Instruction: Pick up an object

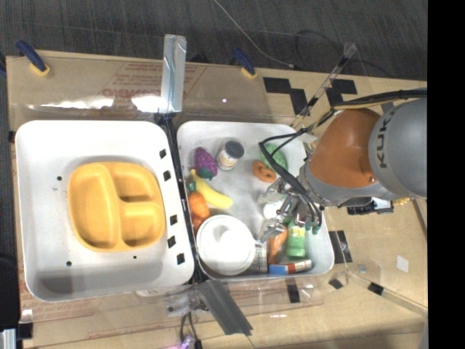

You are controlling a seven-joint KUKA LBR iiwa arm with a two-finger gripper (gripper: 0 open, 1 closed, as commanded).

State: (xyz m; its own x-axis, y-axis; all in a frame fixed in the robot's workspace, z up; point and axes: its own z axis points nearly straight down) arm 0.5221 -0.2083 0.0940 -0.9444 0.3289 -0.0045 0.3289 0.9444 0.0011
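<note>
Over the right bin (320, 133), the gripper (280, 213) hangs low among toys, whether spread or pressed together cannot be told. Just beside it stand a green bottle (296, 243) and white bowl (224, 244); a yellow tray (116, 203) lies in the left bin (33, 195).

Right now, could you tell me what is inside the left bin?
The left bin holds a yellow divided tray, its compartments bare. Whatever lies beneath the tray is covered.
</note>
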